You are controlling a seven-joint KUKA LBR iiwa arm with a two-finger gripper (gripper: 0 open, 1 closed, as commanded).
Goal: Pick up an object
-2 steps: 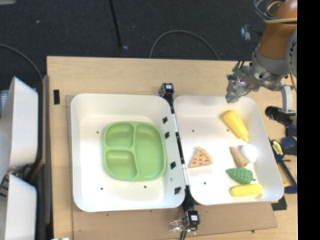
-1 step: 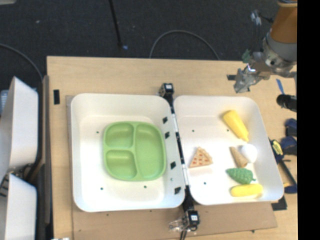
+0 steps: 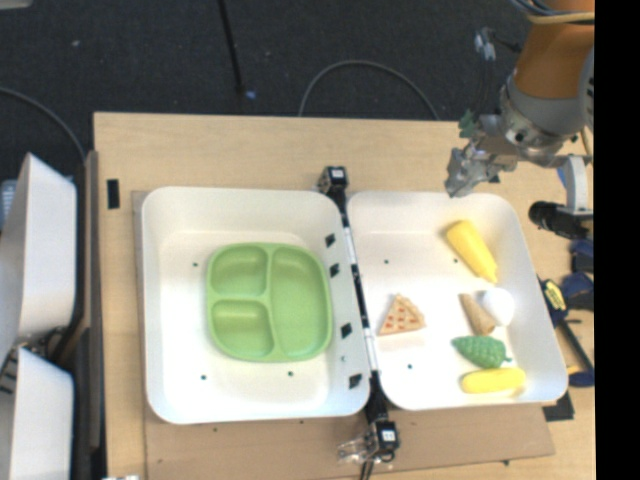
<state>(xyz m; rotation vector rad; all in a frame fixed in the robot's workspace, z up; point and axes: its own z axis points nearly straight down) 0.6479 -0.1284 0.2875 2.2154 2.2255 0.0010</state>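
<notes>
The right bin (image 3: 400, 218) holds several toy foods: a yellow corn cob (image 3: 472, 249) at the upper right, a pizza slice (image 3: 401, 317) near the middle, a white egg (image 3: 497, 304) resting against a tan stick (image 3: 476, 313), a green leafy piece (image 3: 480, 349) and a yellow banana-like piece (image 3: 492, 380) at the front. My gripper (image 3: 466, 171) hangs above the bin's far edge, up and left of the corn cob, with nothing visibly held.
The left bin (image 3: 165, 238) carries a green divided plate (image 3: 268, 300). A black clamp (image 3: 333, 179) sits where the two bins meet at the back. Tools and clamps (image 3: 565, 288) lie along the bench's right edge. White boxes (image 3: 40, 258) stand at the far left.
</notes>
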